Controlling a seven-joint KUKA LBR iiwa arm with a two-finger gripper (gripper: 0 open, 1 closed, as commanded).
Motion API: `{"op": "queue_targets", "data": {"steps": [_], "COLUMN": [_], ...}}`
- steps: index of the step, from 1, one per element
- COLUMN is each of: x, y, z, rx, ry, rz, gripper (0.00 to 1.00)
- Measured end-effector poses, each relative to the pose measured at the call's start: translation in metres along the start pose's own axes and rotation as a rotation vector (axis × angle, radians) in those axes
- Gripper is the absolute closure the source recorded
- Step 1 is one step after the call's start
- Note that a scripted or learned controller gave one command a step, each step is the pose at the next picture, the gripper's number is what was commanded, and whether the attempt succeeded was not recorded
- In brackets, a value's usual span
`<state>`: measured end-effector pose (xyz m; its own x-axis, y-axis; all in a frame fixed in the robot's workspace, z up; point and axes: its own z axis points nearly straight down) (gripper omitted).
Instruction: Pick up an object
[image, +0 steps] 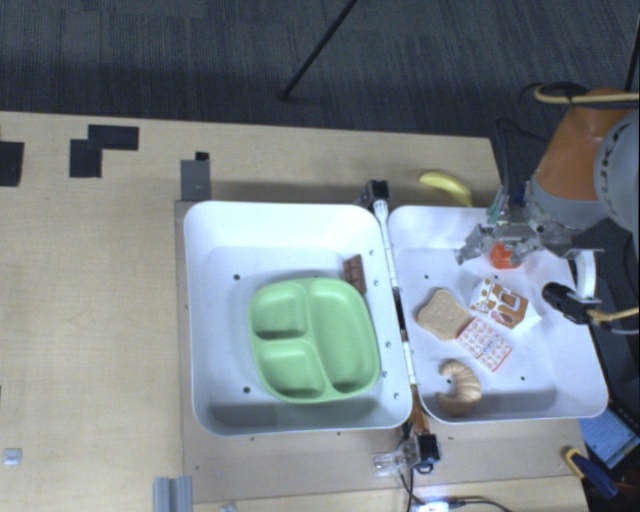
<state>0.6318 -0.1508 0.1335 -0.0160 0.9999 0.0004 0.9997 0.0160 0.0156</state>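
Note:
My gripper (505, 243) hangs low over the back of the right bin (565, 375), directly above a small orange-red object (505, 261) that shows just under it. Whether it touches or holds that object is hidden by the wrist. In front of it lie a printed packet (501, 304), a second packet (484, 347), a slice of bread (442, 313) and a croissant (461, 382) near the front wall.
The left bin (215, 300) holds a green divided plate (312, 338) with a small brown piece (354, 269) at its back right corner. A banana (446, 186) lies on the bench behind the right bin. The arm's grey and orange body (585, 165) fills the right edge.

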Motion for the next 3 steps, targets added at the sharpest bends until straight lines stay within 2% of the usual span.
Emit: {"op": "queue_targets", "data": {"steps": [1, 2, 3], "x": [0.037, 0.038, -0.008], "y": [-0.089, -0.087, -0.016], "z": [0.044, 0.032, -0.016], "rx": [0.006, 0.001, 0.01], "ry": [-0.002, -0.001, -0.002], "rz": [0.014, 0.013, 0.011], "gripper": [0.0, 1.0, 1.0]}}
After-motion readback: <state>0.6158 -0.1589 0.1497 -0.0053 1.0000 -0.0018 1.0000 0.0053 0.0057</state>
